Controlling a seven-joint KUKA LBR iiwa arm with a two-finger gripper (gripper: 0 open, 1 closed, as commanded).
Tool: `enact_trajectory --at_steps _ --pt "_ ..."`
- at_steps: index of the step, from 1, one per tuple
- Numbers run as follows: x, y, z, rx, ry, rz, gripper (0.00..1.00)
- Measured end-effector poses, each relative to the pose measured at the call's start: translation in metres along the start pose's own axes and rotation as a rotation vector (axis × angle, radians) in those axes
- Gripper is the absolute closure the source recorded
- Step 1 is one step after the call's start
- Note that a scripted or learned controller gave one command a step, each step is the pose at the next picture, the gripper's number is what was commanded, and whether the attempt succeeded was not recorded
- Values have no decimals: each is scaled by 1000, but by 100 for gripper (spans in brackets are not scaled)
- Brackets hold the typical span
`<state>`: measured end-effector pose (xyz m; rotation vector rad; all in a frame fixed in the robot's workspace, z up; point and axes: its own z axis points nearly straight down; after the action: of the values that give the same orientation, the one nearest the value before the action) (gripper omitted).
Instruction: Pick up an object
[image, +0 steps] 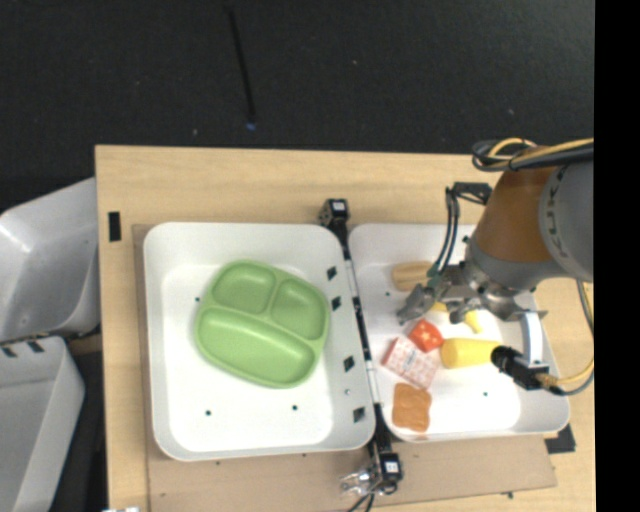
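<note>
right bin (500, 425): crowded, toys touching | left bin (170, 420): open margins around green plate (262, 322)

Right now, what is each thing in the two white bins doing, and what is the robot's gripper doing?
Green divided plastic plate: lying flat, right way up, in the left white bin.
Gripper: low over the right white bin, just above the small red block.
Small red block: lying below the gripper.
Yellow rounded piece: lying on its side.
Red-and-white patterned packet: lying flat.
Orange flat piece: lying flat.
Tan wooden stick: lying down.

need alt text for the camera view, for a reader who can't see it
A grey and orange robot arm lowers its gripper into the right white bin, over a red item, a yellow item, a checked packet and an orange-brown piece. The left bin holds a green divided plate.
</note>
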<state>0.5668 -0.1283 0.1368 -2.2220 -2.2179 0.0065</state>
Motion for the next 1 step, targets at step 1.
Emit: enact_trajectory --at_steps 1 --pt "0 2 -15 -8 1 4 100"
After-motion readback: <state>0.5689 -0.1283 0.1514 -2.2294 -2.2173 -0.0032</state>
